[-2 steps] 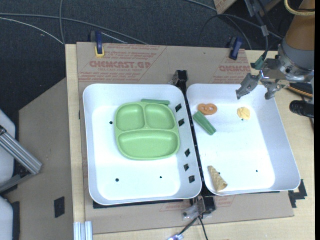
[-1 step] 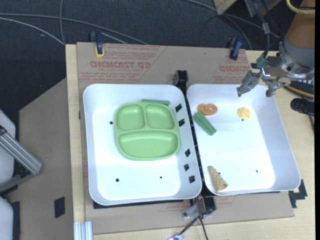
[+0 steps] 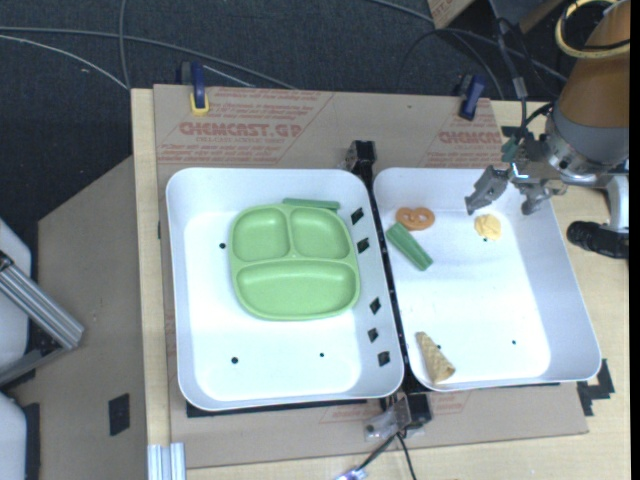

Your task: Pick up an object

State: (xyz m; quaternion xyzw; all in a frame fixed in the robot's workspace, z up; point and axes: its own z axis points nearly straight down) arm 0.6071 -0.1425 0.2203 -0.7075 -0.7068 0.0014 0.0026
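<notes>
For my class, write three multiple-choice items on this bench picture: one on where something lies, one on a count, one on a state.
1. Where does the green tray lie?
A. left bin
B. right bin
C. on the bench outside the bins

2. How many loose items lie in the right bin?
A. two
B. four
C. six

3. How does the gripper stand to the yellow piece?
A. closed around it
B. above it, not holding it
C. over the other bin

Key:
1 A, the tray sits within the left bin.
2 B, pretzel, green stick, yellow piece and cone.
3 B, the piece lies on the bin floor below the gripper.
</notes>
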